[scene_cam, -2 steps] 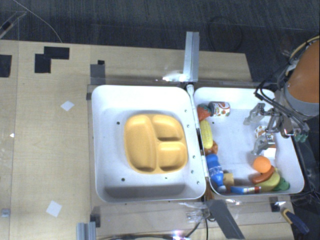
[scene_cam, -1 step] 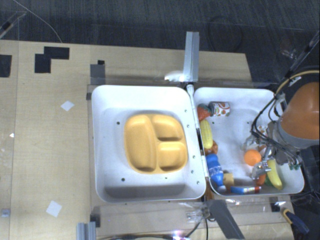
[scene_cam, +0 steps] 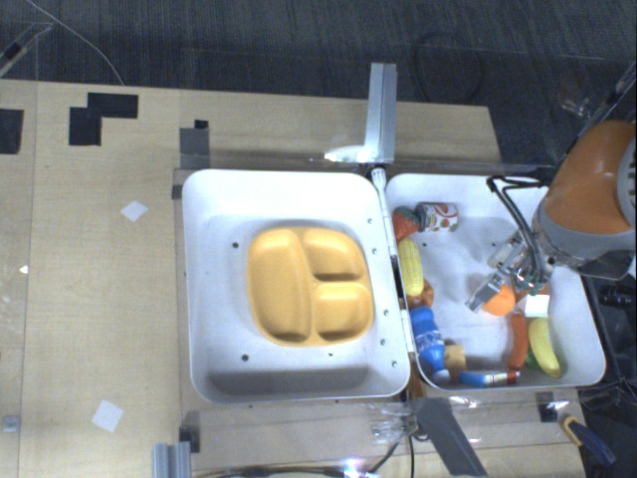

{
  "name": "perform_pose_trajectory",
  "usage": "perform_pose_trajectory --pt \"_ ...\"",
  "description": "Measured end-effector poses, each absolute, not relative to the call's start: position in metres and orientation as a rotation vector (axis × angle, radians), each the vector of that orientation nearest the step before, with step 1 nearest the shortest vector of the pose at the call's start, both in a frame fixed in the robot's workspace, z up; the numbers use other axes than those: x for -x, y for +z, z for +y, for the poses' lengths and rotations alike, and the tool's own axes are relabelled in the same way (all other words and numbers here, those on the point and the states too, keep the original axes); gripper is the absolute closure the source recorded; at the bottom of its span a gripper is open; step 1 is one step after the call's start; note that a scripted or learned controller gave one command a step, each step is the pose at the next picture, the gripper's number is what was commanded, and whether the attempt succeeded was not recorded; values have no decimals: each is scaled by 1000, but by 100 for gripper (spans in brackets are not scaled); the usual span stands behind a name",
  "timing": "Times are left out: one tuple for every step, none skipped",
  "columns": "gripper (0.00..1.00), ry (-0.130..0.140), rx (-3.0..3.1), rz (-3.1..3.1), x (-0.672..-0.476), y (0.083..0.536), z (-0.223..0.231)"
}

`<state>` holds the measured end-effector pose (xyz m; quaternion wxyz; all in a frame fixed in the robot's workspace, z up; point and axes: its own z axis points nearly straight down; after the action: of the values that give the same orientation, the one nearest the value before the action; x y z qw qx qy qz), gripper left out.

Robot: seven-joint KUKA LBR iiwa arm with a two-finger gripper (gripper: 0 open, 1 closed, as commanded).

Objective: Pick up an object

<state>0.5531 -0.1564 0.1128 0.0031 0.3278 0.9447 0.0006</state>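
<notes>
The right-hand shallow white bin (scene_cam: 587, 312) is crowded along its near and left walls, with bare floor mid-bin; there the grey two-finger gripper (scene_cam: 495, 285) hangs, fingers spread, touching a small orange ball (scene_cam: 501, 301) without pinching it. A yellow banana (scene_cam: 542, 347) lies near. The left white bin (scene_cam: 214, 297) holds a yellow divided tray (scene_cam: 307, 285) on the pale wooden bench (scene_cam: 90, 267).

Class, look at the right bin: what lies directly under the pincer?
Under the pincer sits an orange object, in the right bin. The pincer covers its upper part, so its full shape cannot be seen, nor whether the two touch.
</notes>
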Motion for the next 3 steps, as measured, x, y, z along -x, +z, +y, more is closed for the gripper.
perform_pose_trajectory --pt "0 4 -1141 2912 -590 189 -157" --pt "0 2 -985 2968 -553 89 -191" --pt "0 7 -1390 2800 -526 90 -138"
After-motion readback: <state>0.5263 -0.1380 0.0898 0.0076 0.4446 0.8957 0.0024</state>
